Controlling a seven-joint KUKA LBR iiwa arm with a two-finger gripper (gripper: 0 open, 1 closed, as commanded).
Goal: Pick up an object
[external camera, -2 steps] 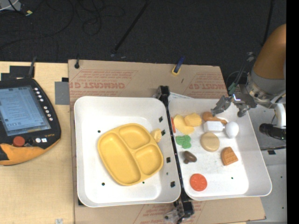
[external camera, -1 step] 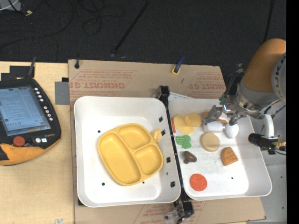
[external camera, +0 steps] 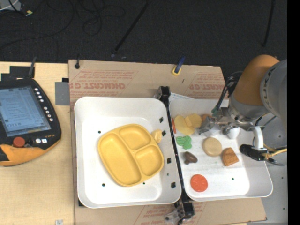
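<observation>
The right bin [external camera: 253, 184] holds several small objects. Pale yellow pieces [external camera: 187, 122] lie at its back left, with a green piece [external camera: 183, 141] and a dark brown lump [external camera: 190, 157] in front of them. A beige round piece [external camera: 212, 146] and a brown block [external camera: 229, 156] sit mid-bin, and a red-orange disc [external camera: 199, 183] lies near the front. My gripper [external camera: 216, 124] is low over the bin's back part, just right of the yellow pieces and just behind the beige round piece. Nothing is visibly held.
The left bin [external camera: 89, 172] contains a yellow divided plate [external camera: 131, 153]. A black divider [external camera: 171, 144] runs between the bins. A tablet-like controller [external camera: 26, 118] lies on the bench at far left. The grey arm with its orange band [external camera: 255, 81] stands over the right bin's back right corner.
</observation>
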